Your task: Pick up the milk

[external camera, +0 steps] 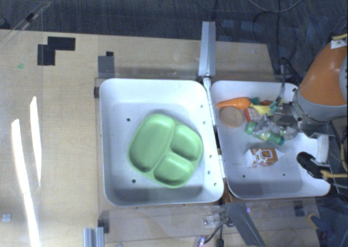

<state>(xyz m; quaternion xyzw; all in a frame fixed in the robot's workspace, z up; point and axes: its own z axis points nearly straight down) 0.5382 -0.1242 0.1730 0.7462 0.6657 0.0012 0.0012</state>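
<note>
So, my gripper (273, 122) hovers over the toy clutter, not the milk.
The milk (261, 156) lies alone in the right bin (239, 186) (easiest reach); finger state I cannot tell.

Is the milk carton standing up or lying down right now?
Lying down: the milk carton rests flat on the right bin floor, printed face up, apart from the gripper.

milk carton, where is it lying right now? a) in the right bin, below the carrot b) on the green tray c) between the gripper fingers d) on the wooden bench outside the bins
a: the milk carton lies on the floor of the right bin, below the carrot in the camera view, apart from the gripper.
</note>
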